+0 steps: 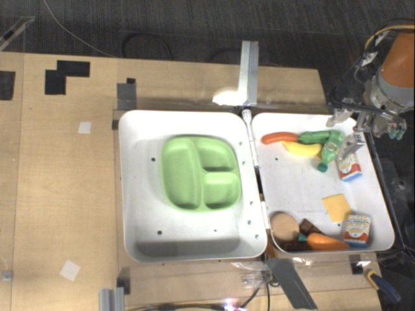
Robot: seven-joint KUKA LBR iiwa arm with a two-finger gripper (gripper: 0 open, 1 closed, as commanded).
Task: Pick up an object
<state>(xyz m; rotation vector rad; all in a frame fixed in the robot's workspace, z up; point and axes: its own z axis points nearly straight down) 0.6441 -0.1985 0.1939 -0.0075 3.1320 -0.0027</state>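
The arm (395, 70) came in from three o'clock, orange band showing at the upper right corner, and the gripper (353, 142) hung over the far right corner of the right bin (382, 199). Whether the fingers stood wide or narrow, I could not tell; nothing showed clearly between them. Right under the gripper, at about one o'clock in that bin, a small red-and-white carton (349, 167) sat tilted, with a pale green bottle (327, 153) just beside it at nine o'clock. Further along toward nine o'clock lay a yellow banana (303, 149), a dark green vegetable (314, 137) and a red-orange pepper (280, 138), all bunched close along the bin's far side. A yellow cheese slice (336, 207) lay flat near the bin's middle, toward four o'clock. Along the near edge at six o'clock sat a round tan bun (283, 224), a dark brown piece (305, 232), an orange carrot (326, 241) and a second small carton (357, 228). Over in the left bin (139, 167), a green divided tray (199, 172) rested in the middle.
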